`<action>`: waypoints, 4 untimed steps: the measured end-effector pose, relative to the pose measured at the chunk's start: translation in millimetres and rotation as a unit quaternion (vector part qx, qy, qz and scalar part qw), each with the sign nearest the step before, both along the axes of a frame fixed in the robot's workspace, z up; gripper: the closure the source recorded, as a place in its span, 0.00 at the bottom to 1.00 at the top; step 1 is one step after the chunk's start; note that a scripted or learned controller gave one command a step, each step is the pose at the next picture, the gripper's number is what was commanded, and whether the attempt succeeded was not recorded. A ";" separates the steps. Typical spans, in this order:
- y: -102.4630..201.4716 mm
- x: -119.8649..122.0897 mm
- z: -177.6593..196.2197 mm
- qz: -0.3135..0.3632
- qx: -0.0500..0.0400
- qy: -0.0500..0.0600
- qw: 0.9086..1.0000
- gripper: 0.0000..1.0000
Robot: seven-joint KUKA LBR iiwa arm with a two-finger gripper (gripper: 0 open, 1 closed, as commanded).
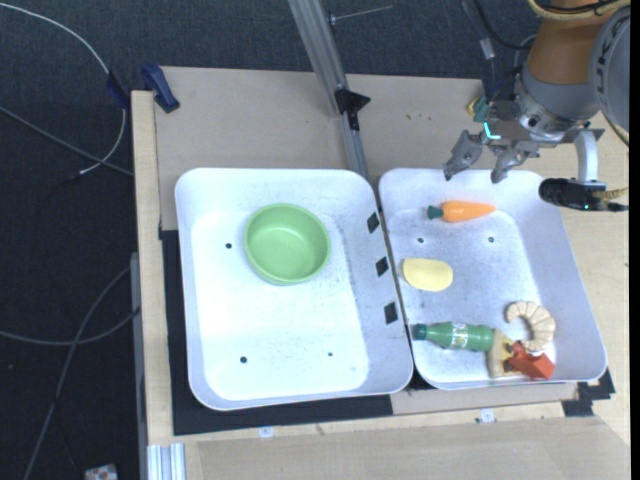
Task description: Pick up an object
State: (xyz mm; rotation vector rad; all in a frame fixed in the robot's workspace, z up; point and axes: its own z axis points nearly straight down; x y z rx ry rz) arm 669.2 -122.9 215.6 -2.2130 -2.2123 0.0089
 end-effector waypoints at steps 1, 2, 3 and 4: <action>-0.1 1.2 3.2 0.000 0.000 -0.003 1.000 0.00; 0.1 -2.7 -59.2 -0.001 -0.001 -0.001 1.000 0.00; -0.8 -14.0 -113.4 -0.001 0.000 0.000 1.000 0.00; 0.0 -14.7 -119.2 -0.001 0.000 0.001 1.000 0.00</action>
